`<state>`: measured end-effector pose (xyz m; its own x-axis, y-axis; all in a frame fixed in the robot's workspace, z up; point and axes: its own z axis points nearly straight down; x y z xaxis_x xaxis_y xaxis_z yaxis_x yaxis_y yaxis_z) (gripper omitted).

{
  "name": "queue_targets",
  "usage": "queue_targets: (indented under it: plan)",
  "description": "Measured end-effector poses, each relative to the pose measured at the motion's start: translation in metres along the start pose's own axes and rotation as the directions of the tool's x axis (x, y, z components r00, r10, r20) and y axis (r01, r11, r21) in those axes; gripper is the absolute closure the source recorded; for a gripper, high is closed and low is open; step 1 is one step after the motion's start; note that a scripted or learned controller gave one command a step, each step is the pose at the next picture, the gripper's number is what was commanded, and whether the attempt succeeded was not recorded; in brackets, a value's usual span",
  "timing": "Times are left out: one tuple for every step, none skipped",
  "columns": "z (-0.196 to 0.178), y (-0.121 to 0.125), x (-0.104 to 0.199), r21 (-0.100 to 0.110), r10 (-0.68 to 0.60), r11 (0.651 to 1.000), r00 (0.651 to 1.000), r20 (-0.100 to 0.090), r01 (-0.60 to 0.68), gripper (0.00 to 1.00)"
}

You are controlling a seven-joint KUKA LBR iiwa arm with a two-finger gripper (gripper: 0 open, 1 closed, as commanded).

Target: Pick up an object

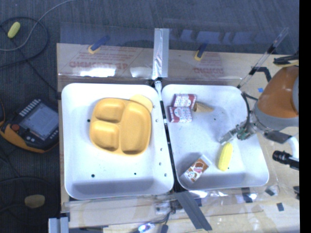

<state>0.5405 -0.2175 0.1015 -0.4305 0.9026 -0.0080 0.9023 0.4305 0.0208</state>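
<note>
The pincer, whose jaw state I could not tell, hung just above the small yellow plastic banana, seemingly with nothing lifted yet

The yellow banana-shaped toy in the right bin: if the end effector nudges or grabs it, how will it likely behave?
The yellow banana-shaped toy looks smooth and rounded, so it may slip out of a loose pinch. Its long curved body lies flat on the right white bin floor, so a side push would probably spin or roll it rather than tip it. It looks like light moulded plastic, likely stiff. The end effector sits just above it.

Dark grey carpet, wooden bench, trailing white cable
</note>
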Motion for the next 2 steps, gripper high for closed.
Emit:
queue_targets:
  plan:
    - [0.007, -0.041, 0.026, -0.003, 0.369, 0.929, 0.929, 0.008, -0.369, 1.00]
    - [0.007, -0.032, 0.048, 0.005, 0.005, 1.000, 1.000, 0.015, -0.005, 1.00]
